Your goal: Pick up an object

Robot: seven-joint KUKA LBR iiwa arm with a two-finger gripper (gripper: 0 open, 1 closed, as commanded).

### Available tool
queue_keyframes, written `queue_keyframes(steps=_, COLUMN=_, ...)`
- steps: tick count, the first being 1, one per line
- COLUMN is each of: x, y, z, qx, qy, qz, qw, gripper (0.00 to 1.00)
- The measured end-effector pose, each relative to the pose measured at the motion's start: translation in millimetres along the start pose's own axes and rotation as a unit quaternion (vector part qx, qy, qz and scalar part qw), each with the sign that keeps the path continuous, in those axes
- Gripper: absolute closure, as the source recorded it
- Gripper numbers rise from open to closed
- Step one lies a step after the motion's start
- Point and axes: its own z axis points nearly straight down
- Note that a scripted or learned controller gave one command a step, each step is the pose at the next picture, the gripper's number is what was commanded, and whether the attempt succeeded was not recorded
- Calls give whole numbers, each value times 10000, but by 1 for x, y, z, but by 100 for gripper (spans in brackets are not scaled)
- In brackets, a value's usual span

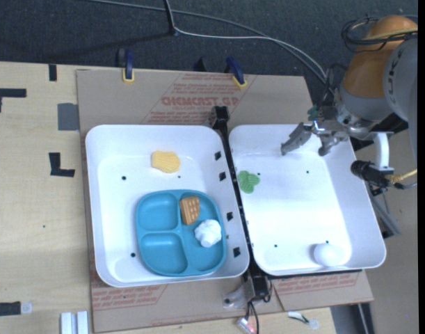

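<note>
Toward the upper right of the frame, the gripper [311, 145] hangs over the far end of the right bin [351, 207], its jaws spread apart with nothing between them. Below and to its left, the nearest candidate is a small green object [249, 181] lying on the bin floor close to the divider between the two bins. It looks like a light, soft or rubbery toy, probably a little lumpy, so a pinch across its middle seems the safest hold; its exact shape is too small to tell. A white ball [330, 254] sits at the lower right corner of the same bin, touching or nearly touching the wall; against white plastic its outline is hard to read, and its round, smooth surface may slip out of a pinch.

Left of centre, the left bin [101, 186] carries a blue divided tray [156, 245] with a brown waffle-like piece [190, 209] and a white lumpy piece [209, 233] in it, and a yellow piece [165, 161] lies beyond the tray. The arm's upper part is cut off at the right edge.
</note>
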Motion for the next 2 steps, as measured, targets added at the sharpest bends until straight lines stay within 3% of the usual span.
queue_keyframes(steps=1, x=0, y=2, z=-5, qx=-45, qy=-6, qz=-5, qw=10000, gripper=0)
queue_keyframes(steps=2, x=-2, y=-2, z=39, qx=-27, qy=-4, qz=-5, qw=10000, gripper=0)
